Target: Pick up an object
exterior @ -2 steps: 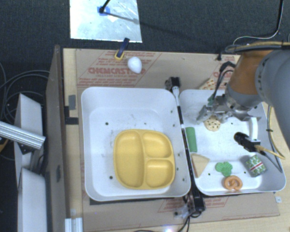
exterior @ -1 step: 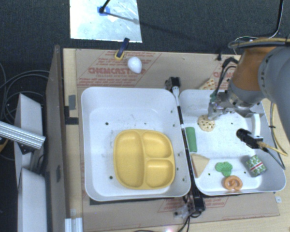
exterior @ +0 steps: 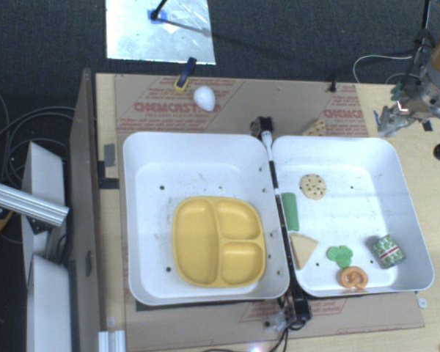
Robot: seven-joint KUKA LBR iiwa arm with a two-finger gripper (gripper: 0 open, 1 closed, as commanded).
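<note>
The right bin [exterior: 407,196] holds several small items: a chocolate-chip cookie [exterior: 312,186], a green stick [exterior: 290,211], a tan wedge [exterior: 303,250], a green broccoli piece [exterior: 340,255], an orange pretzel [exterior: 353,277] and a small green-and-red can [exterior: 387,250]. My gripper [exterior: 400,114] hangs at the view's right edge, beyond the right bin's far right corner and outside the bin. It is well away from every item and nothing is seen in it.
A yellow divided plate [exterior: 220,240] lies in the left bin [exterior: 143,196]. On the cardboard behind the bins are a white egg [exterior: 204,97], a yellow-and-blue marker [exterior: 183,75] and a cracker [exterior: 317,128]. Cables lie at the left and far right.
</note>
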